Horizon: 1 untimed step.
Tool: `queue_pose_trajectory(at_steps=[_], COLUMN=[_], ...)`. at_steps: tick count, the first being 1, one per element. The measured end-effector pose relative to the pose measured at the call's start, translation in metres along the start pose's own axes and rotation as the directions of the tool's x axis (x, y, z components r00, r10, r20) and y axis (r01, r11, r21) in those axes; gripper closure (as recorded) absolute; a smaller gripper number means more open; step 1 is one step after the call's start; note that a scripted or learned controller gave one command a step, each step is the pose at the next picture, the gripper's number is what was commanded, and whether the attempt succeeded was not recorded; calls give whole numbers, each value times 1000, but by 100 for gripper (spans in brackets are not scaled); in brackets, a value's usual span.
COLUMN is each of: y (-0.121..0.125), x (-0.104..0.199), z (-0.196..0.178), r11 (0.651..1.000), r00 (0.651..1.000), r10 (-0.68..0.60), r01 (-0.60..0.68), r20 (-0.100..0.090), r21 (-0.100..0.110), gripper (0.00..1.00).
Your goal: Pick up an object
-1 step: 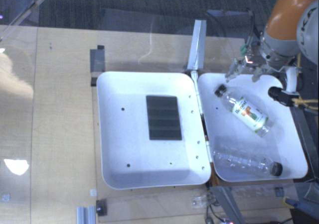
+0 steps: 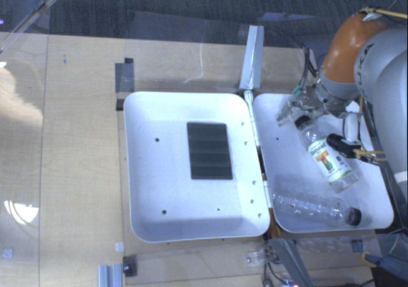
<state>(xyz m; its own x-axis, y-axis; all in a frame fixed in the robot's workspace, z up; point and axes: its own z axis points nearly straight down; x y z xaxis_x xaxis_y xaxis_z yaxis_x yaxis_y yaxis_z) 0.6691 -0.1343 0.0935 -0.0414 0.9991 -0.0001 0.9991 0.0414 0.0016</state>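
Observation:
In the right bin, a small clear bottle with an orange and green label lies tilted, its neck pointing up-left. Along the same bin's front wall, a longer clear bottle with a dark cap lies on its side. A flat black ribbed rectangle rests in the middle of the left bin. My gripper hangs low over the back of the right bin, just up-left of the labelled bottle's neck. Nothing visibly sits in it.
The grey arm with its orange band covers the right bin's back right corner. A metal bracket stands behind the divide between the bins. The wooden bench stretches to the left.

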Motion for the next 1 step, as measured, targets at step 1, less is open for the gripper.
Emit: queue_pose_trajectory(at_steps=[1], y=[-16], x=[-33], z=[7], r11=[982], r00=[982], r10=[-190], r01=[190], r20=[1], r21=[-4], gripper=[0])
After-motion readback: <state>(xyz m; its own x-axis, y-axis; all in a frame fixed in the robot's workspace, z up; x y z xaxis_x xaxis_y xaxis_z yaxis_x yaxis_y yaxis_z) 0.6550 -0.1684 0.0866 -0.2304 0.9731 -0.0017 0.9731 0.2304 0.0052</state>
